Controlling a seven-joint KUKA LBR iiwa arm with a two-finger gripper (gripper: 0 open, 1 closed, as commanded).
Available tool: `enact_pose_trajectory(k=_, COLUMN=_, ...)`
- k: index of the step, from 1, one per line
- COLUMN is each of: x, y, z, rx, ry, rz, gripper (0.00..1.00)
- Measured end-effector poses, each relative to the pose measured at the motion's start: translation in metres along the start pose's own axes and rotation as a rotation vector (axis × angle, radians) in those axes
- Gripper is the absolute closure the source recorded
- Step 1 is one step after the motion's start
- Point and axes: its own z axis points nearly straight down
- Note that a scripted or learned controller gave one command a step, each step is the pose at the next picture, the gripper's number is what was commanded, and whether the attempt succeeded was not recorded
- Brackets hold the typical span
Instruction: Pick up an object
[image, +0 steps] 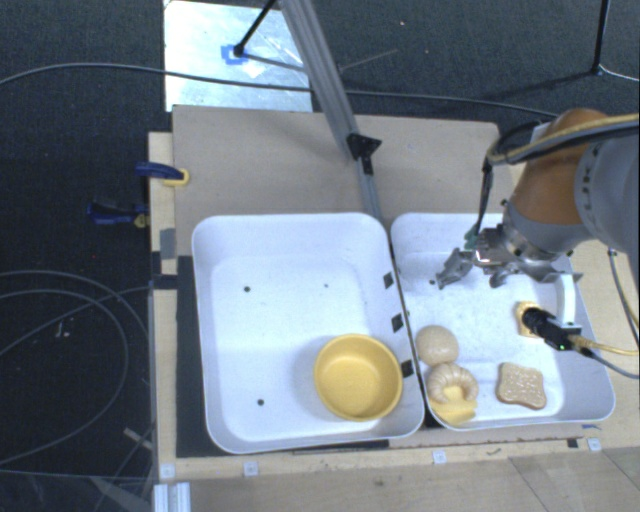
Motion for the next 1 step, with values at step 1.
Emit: enact_pose_trajectory(k=1, x=0.0004, y=0.0, z=0.0488, rx=0.0, ry=0.001, rz=0.0, gripper=0.0)
